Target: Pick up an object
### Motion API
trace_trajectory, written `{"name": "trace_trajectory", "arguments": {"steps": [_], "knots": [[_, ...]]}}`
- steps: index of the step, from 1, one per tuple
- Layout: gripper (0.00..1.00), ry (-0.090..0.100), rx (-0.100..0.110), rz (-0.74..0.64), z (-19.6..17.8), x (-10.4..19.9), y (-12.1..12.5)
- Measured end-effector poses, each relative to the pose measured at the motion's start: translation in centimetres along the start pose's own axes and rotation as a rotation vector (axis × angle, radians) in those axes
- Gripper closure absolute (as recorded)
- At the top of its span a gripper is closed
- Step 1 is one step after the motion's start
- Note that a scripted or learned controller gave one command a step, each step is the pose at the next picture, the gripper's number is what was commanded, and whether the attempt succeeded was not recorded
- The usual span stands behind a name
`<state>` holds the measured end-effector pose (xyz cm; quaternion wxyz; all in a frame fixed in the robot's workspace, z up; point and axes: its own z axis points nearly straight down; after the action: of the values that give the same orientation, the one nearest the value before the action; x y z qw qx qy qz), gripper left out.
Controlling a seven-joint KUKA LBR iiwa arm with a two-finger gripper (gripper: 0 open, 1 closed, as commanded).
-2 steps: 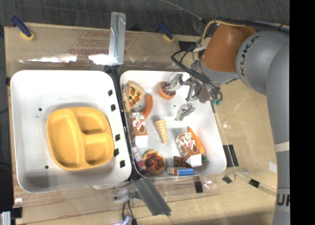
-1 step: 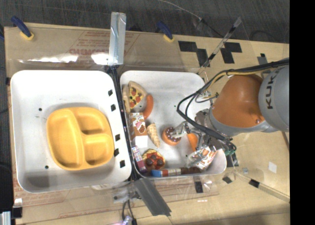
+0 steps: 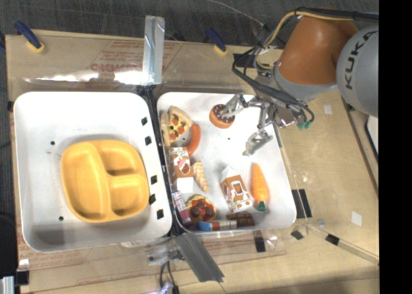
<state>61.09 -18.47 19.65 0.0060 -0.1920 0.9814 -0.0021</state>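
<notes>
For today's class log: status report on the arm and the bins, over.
Gripper open over right bin, holding nothing. Orange donut by one finger, carrot below. Yellow tray alone in left bin.

Even, fairly bright overhead light fills the scene. Glare streaks the clear plastic sheeting (image 3: 84, 74) along the far edge of the left shallow white bin (image 3: 32, 125), and the strip of silver tape (image 3: 154, 48) shines. Soft shadow pools in that bin's near left corner. The glossy yellow divided plastic tray (image 3: 103, 178) shows mild highlights. Focus is slightly soft throughout, with coarse detail.
</notes>
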Motion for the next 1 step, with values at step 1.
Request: {"name": "trace_trajectory", "arguments": {"steps": [1], "knots": [[0.0, 0.011, -0.005, 0.054, 10.31, 5.93, 6.72]]}}
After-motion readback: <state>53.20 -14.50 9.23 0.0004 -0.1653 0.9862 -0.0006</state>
